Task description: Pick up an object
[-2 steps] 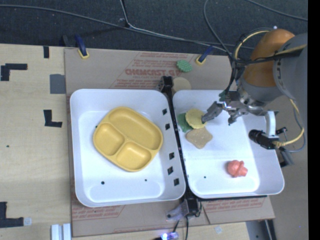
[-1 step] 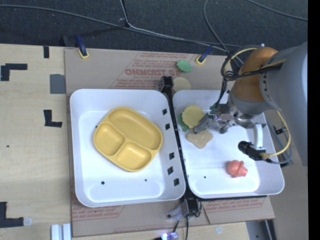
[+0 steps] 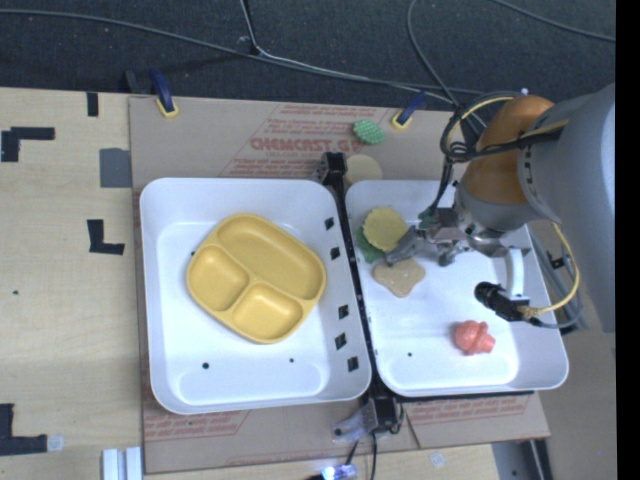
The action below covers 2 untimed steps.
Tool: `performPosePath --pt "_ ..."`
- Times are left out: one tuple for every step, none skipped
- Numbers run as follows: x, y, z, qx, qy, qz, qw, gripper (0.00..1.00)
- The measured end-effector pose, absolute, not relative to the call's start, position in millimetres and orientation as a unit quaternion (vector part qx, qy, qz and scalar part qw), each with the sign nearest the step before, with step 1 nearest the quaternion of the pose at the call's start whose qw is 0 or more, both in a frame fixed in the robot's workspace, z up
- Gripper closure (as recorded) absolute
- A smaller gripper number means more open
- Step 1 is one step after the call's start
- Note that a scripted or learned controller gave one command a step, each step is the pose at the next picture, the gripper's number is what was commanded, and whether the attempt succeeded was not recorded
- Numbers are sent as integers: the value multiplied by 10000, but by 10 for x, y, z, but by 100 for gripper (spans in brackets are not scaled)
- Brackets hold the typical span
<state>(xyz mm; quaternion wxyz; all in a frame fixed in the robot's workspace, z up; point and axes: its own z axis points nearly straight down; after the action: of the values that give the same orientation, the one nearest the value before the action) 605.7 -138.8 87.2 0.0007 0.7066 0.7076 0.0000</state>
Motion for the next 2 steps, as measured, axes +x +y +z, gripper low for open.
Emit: performPosePath --pt "6085 -1367 1000 7057 7085 34 27 100" --pt "6166 -1407 1590 7066 7076 9 18 100"
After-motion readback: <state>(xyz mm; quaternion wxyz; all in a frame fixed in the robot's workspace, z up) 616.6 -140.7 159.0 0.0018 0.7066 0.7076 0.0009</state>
